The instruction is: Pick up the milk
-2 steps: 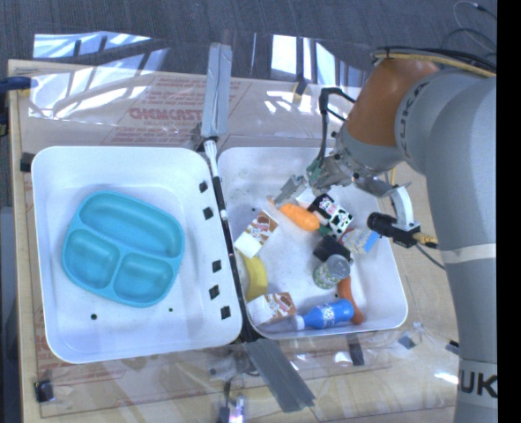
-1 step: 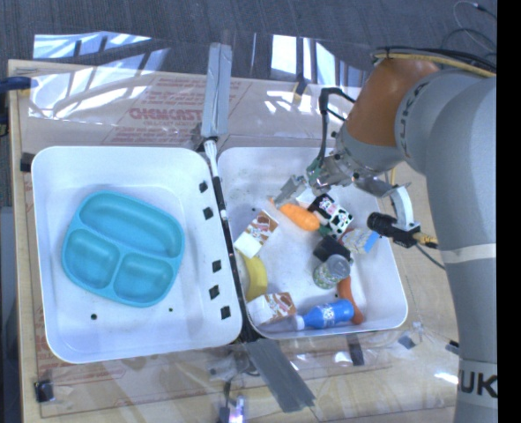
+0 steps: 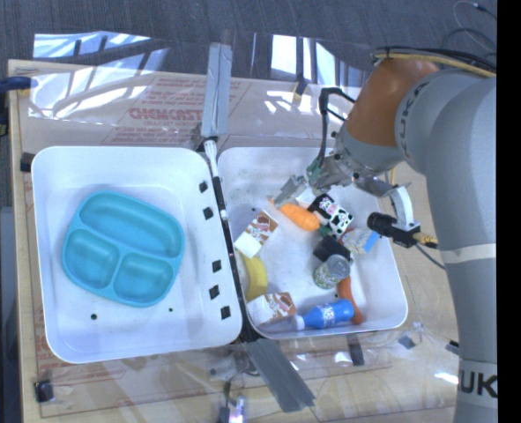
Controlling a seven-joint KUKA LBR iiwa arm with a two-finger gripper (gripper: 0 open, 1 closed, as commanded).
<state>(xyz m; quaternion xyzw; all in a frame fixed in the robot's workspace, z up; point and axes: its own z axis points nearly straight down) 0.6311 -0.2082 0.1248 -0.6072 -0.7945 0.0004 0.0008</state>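
The milk [image 3: 333,215] is a small carton with a black-and-white cow pattern, lying in the right bin [image 3: 379,302] near its middle right. My gripper [image 3: 301,186] hangs low over the back of that bin, just up and to the left of the milk. It is beside an orange carrot [image 3: 298,218]. I see nothing held in it. The grey arm with its orange band [image 3: 385,104] comes in from the upper right.
The right bin also holds a metal can [image 3: 331,271], a blue bottle [image 3: 327,316], a yellow banana [image 3: 256,277], two small brown cartons [image 3: 262,229] [image 3: 279,306] and a second carrot [image 3: 347,293]. In the left bin [image 3: 57,174] lies a blue divided plate [image 3: 123,248].
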